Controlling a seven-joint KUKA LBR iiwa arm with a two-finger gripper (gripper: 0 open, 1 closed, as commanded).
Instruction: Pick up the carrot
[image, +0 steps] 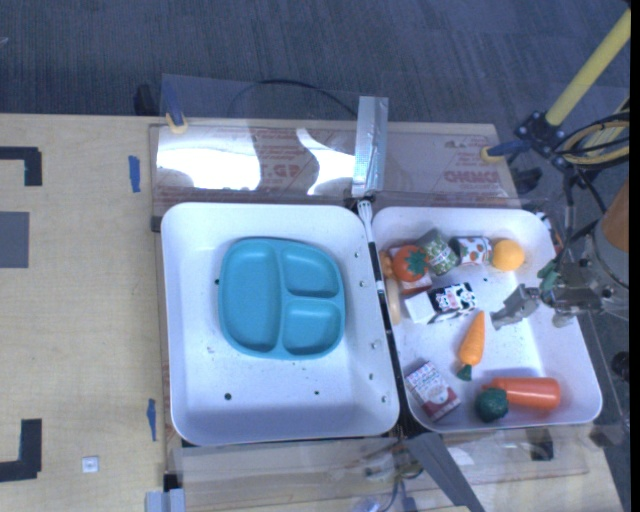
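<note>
Clutter fills the right bin (585, 385), while the left bin (190, 400) carries a blue divided plate (280, 297), probably set there as a drop-off spot. Nearest the camera in the right bin lie a small printed carton (432, 388), a dark green round piece (491, 404) and a fat orange-red toy vegetable (527, 392). Just beyond them the carrot (472, 340) lies tilted, green end toward the camera, apart from its neighbours and so open to a grasp from above. The gripper (516, 306) hangs just right of the carrot's upper end, above the bin floor, holding nothing; whether its fingers are spread or pressed together cannot be told. Farther back sit a cow-patterned carton (452, 300), a tomato (408, 264), a green packet (438, 253), a small can (472, 249) and an orange (508, 255). Behind the bins a clear panel (440, 160) bears reddish lettering too faint to read.
</note>
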